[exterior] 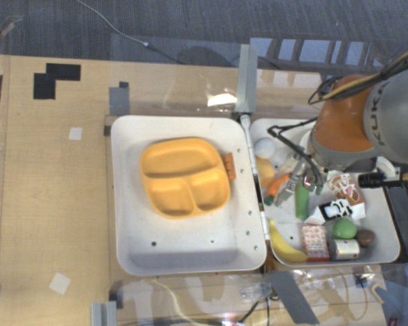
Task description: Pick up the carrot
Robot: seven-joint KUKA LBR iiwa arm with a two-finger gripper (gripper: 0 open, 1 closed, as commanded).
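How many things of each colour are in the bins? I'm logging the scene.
Yellow: 3, divided plate, banana, lemon-like fruit
Orange: 1, carrot
Green: 2, bottle, ball
Total: 6, leaving out several small things too cluttered to sort.

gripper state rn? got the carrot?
Gripper: down in the right bin, right beside the carrot. Open, closed or holding cannot be told from this view.

Pale wooden bench top (47, 202) with black squares (54, 80) near its far left corner, small grey patches, dark grey carpet (190, 9) beyond, thin cable (102, 15) trailing across it, bright glare (221, 101) on clear sheeting
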